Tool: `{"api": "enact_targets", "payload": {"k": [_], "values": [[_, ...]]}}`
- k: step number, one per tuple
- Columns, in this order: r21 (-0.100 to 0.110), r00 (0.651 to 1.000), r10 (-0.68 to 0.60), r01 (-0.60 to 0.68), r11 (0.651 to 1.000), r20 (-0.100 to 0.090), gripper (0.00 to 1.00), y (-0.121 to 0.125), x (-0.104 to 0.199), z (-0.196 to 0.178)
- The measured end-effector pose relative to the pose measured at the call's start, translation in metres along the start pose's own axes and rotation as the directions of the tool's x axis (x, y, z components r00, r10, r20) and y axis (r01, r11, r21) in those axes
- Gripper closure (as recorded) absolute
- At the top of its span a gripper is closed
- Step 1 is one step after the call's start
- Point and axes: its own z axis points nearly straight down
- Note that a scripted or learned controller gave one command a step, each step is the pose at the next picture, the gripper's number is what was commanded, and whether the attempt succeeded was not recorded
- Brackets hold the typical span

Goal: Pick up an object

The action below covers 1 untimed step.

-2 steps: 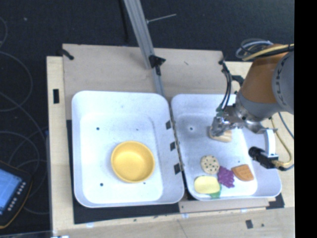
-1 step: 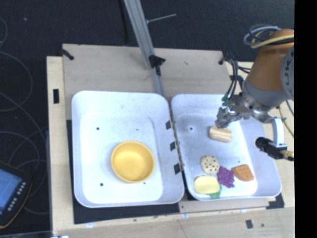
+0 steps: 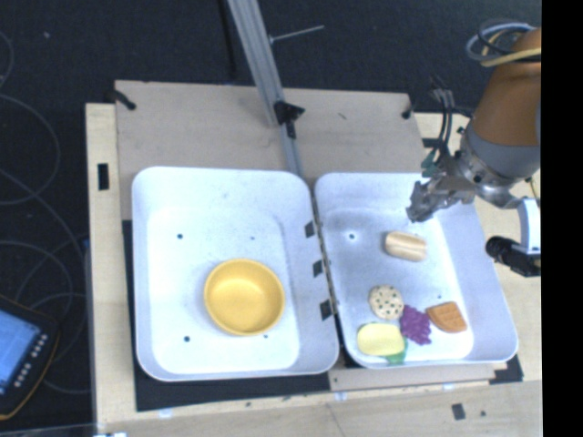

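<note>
Gripper (image 3: 421, 209) hung over the far part of the right bin (image 3: 474, 244), just above a tan bread roll (image 3: 405, 245); whether it was open or shut could not be told. Nearer lay a cookie (image 3: 386, 301), purple grapes (image 3: 415, 324), an orange wedge (image 3: 446, 317) and a yellow piece (image 3: 380, 339). The left bin (image 3: 164, 208) held a yellow bowl (image 3: 243, 296).

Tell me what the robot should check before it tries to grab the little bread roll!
1. Pale tan oval bread roll lies in the right white bin: ok.
2. Gripper sits just above and beside the roll, not touching: ok.
3. Roll has space around it; the speckled round cookie lies apart: ok.
4. Gripper lined up over the roll's middle: not ok, it is off toward the bin's far wall.
5. Gripper ready to close: cannot tell.
6. Yellow round bowl stays in the left white bin, out of the way: ok.
</note>
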Motion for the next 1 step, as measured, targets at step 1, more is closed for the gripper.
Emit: {"api": "enact_targets", "payload": {"k": [1], "values": [[0.006,1.0,-0.001,0.001,1.0,-0.001,1.0,-0.0029,0.0523,0.0119]]}}
